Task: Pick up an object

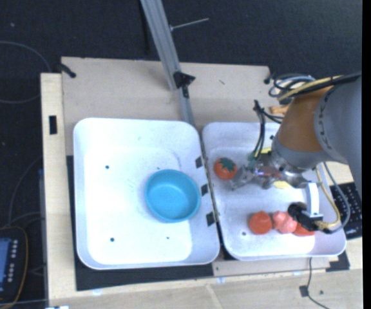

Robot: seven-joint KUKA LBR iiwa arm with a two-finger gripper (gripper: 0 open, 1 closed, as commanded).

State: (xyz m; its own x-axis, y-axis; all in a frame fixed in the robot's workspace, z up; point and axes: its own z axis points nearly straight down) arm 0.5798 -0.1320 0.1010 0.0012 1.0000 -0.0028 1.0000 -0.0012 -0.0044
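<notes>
Two shallow white bins sit side by side on the worktop (134,89). The left bin (108,147) holds a blue bowl (172,195), upright and resting a little right of the bin's middle. In the right bin (230,140), a small orange-red fruit with a green top (224,168) lies near the left wall. Along the lower part of that bin sit an orange-red ball (259,223), a pink object (283,221) touching it on the right, and a red piece (303,231) just beyond, partly hidden by a black and white part of the arm. The grey arm with its orange band (301,124) reaches in from the right, and the gripper (247,177) hangs low over the right bin, just beside the fruit on its right. Whether the fingers are spread or pressed together cannot be told from this blur, and nothing is seen pinched between them. A slanted metal bar (163,37) rises from behind the bins.
</notes>
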